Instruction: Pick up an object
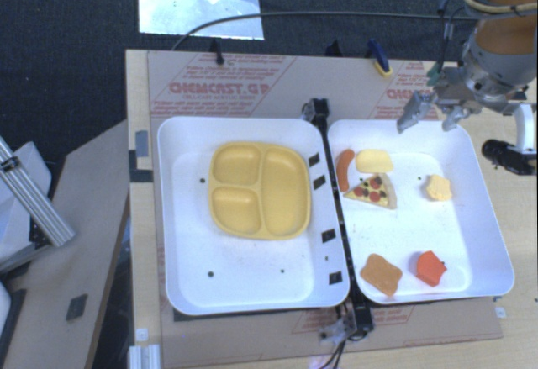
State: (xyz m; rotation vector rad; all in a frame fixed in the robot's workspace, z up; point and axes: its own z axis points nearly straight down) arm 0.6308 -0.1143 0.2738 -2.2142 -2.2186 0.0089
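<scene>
Toy food pieces sit in the right bin [479, 216]: sausage [344, 170], yellow block [374, 160], pizza slice [373, 190] clustered at the left side near the divider; pale yellow chunk [437, 187] further right; toast [382, 274] and red piece [430, 268] near the front edge. End effector [435, 113] hangs over the bin's back rim, fingers spread apart, nothing between them. Left bin [181, 216] carries a yellow divided plate [256, 189]. Both bins rest on the worktop [101, 191].
</scene>
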